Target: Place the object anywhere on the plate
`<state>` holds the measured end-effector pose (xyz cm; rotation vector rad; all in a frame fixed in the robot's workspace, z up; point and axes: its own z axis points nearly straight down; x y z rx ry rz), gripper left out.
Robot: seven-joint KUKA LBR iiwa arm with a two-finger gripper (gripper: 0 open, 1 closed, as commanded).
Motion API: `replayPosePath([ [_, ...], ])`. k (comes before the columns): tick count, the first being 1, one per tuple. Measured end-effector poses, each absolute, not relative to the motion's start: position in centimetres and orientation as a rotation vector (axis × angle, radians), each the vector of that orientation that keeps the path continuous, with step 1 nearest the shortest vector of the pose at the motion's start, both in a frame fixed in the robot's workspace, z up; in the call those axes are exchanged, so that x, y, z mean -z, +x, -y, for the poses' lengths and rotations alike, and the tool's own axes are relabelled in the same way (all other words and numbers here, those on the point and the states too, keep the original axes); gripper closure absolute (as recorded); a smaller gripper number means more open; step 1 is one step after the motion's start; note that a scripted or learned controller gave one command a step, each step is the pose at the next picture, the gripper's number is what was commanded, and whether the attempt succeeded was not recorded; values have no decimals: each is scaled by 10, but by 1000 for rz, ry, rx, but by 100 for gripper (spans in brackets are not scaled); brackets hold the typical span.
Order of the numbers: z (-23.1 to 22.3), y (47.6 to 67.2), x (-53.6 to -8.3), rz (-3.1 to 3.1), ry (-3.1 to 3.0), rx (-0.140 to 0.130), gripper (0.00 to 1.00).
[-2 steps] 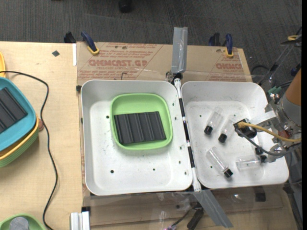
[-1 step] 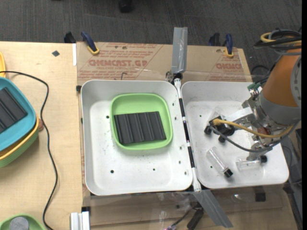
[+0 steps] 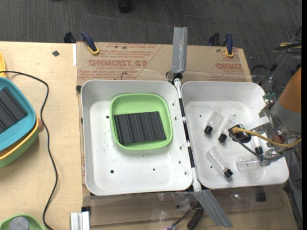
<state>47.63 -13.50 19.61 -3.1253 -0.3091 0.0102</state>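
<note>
Wooden counter bears two bins: the left bin holds the green plate, the right bin holds capped clear vials, one just beside my hand, whose opening I cannot tell.

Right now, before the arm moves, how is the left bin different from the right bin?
The left bin holds one green plate with a dark ribbed pad on it; the right bin holds several small clear vials with black caps. The right bin lies partly under the arm; the left bin lies farther from it. Both bins are white, shallow and stand side by side.
</note>
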Motion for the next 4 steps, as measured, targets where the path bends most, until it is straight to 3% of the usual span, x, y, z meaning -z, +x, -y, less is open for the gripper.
replayPosePath([
  [1, 66, 477, -222, 326, -3125, -8, 0],
  [2, 115, 476, -205, 316, -3125, -10, 0],
  [3, 158, 477, -229, 309, -3126, -8, 0],
  [4, 175, 477, -229, 308, -3126, -9, 0],
])
